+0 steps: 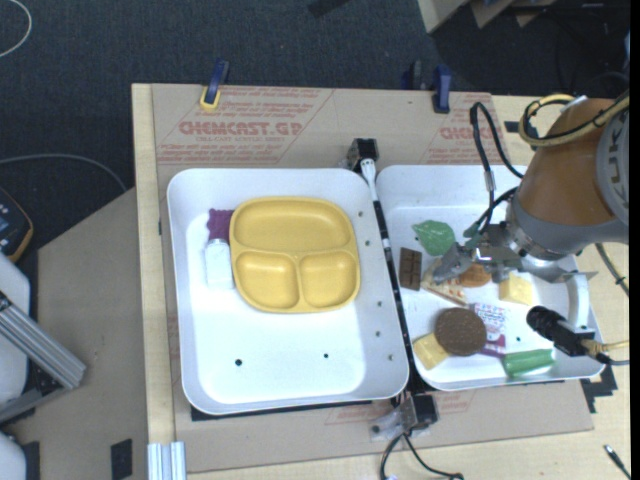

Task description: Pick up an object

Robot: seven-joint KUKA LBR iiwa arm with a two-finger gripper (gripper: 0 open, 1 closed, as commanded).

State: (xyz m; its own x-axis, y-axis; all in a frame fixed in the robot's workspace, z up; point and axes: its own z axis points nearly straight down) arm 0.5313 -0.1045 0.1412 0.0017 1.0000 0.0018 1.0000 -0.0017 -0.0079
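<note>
The flat orange-tan wedge-shaped toy (pixel 462 280) looks light, stiff, best pinched across its edges; fingers (pixel 447 264) spread apart above it.

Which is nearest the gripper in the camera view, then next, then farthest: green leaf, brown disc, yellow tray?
From the gripper, nearest first:
1. Green leaf, just above it in the right bin.
2. Brown disc, below it, toward the right bin's front.
3. Yellow tray, across in the left bin.
</note>
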